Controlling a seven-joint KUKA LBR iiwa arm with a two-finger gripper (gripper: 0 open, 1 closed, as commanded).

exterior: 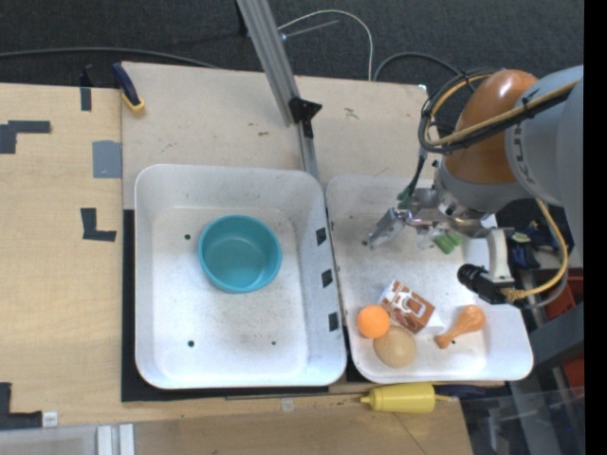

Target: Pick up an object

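right bin (360, 207), front edge: orange ball (374, 322), tan potato (395, 349), brown-and-white carton (409, 308) and an orange drumstick (461, 326), long axis slanting, thick end toward the right rim. left bin (161, 207): teal bowl (240, 253), upright at centre. gripper (389, 227) over the right bin's back part, holding nothing; finger spread cannot be told.

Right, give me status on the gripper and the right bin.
Gripper over upper right bin, nothing between its fingers. Orange ball, snack packet, potato and drumstick toy clustered at near end. Path clear.
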